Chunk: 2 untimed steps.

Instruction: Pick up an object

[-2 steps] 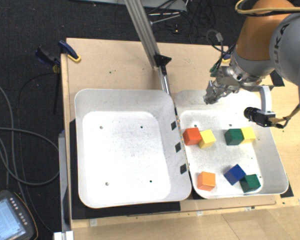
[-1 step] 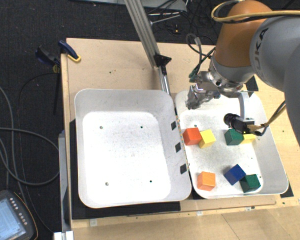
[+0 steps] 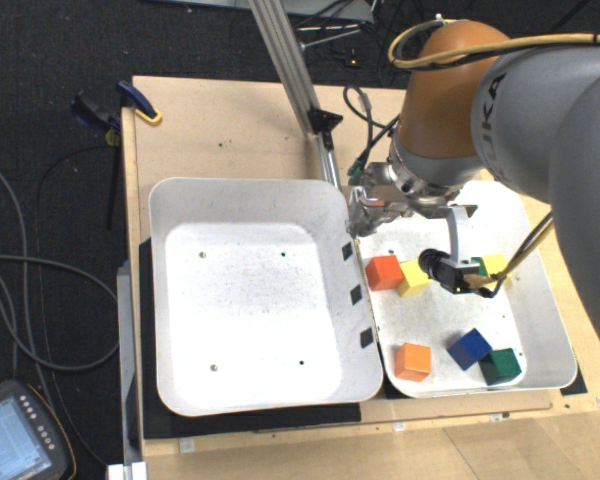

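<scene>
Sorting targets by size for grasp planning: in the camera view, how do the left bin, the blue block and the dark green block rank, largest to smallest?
1. Left bin, by far the largest.
2. Blue block and dark green block: they look about alike, so I won't rank them.

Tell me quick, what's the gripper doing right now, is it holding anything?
Gripper: over the right bin's near-left corner, above the blocks; open or shut cannot be told, and no block shows between it.
</scene>
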Each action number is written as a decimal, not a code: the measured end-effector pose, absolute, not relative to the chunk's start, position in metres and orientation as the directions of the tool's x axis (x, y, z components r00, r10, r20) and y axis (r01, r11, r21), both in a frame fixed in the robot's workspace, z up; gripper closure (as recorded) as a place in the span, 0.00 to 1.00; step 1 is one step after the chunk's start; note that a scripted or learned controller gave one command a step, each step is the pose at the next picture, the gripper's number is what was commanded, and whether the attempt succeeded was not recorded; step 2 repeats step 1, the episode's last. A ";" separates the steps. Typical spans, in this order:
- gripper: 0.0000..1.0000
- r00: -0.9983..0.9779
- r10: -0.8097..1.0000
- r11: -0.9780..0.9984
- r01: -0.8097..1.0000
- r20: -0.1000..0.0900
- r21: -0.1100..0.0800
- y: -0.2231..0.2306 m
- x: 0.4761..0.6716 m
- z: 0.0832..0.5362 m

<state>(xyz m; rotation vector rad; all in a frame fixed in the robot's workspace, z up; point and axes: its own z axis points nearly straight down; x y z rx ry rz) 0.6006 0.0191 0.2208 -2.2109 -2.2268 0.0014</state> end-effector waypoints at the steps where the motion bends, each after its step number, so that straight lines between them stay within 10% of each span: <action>1: 1.00 -0.008 1.000 0.008 1.000 0.002 0.000 0.068 0.583 0.235; 2: 1.00 -0.008 1.000 0.008 1.000 0.002 0.000 0.068 0.583 0.235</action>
